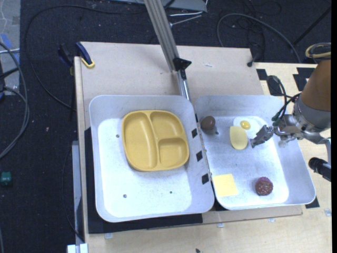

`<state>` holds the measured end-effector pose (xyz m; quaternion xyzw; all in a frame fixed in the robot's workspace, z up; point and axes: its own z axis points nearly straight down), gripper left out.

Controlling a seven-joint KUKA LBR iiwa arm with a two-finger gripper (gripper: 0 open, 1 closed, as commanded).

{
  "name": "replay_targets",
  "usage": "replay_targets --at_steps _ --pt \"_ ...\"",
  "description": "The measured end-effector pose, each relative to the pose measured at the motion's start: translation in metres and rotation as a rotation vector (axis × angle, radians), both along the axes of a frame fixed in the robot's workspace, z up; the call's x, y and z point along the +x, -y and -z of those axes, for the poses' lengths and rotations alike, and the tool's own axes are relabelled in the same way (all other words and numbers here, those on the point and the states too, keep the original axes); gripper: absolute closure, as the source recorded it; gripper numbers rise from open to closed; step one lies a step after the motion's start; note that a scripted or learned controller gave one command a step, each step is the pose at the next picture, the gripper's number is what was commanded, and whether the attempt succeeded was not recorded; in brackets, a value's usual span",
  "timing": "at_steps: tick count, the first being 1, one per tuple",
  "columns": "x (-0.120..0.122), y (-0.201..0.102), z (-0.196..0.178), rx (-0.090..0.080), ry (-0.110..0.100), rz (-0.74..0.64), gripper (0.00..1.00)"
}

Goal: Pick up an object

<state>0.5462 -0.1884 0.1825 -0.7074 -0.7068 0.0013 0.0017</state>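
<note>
White plastic, two shallow bins side by side on the pale surface (131,67). The left bin (105,194) holds a yellow divided plate (156,140) near its upper half, with bare floor below and to the left of it. The right bin (295,188) carries the loose things: a brown ball (208,123) close to the dividing edge, a pale yellow oval piece (238,138) with a fried-egg toy (247,124) just above it, a yellow square slice (225,185) near the lower left corner, and a dark red ball (264,186) toward the lower right. The middle of that bin is open floor.

The arm (316,99) comes in from the right — its end effector (259,137) hangs just beside the oval piece, at the right of it. It is dark and small against the bin; I cannot tell whether it stands open or closed, and nothing shows clearly within it. The arm is cut off at the frame edge.
</note>
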Motion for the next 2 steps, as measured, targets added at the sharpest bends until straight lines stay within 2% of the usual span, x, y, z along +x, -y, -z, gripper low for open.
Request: replay_targets --at_steps 1,2 --pt "-0.003 -0.006 0.045 0.001 0.0 -0.001 0.0" --pt "-0.002 -0.005 0.032 -0.001 0.005 -0.001 1.0"
